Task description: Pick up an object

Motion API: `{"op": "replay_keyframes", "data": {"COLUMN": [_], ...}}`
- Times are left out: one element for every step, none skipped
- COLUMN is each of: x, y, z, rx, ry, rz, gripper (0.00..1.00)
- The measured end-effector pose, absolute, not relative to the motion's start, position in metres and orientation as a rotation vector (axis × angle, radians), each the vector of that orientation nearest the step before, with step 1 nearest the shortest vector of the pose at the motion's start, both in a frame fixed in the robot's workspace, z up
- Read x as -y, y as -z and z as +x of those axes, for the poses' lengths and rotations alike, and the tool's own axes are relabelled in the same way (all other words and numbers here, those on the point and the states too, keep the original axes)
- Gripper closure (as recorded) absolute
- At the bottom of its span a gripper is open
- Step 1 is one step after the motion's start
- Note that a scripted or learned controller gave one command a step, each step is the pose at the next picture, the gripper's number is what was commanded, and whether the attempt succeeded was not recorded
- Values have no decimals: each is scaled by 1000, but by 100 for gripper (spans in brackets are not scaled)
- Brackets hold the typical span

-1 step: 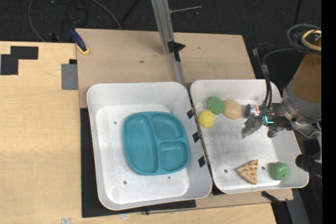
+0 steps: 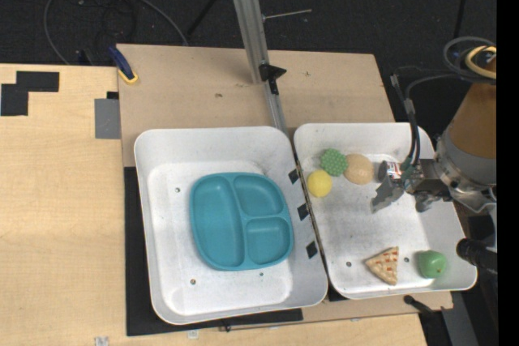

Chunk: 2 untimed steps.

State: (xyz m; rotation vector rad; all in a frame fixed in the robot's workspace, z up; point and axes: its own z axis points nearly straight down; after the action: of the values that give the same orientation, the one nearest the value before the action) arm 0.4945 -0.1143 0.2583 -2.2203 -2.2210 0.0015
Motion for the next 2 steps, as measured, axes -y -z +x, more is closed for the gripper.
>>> {"op": "replay_keyframes", "data": {"x": [113,118], "y": [-194,-147], "z": [492,496], "rx": [2215,2215], "ry": [-9,-7], "rz": [-2215,-2217], "gripper": [0,0]}}
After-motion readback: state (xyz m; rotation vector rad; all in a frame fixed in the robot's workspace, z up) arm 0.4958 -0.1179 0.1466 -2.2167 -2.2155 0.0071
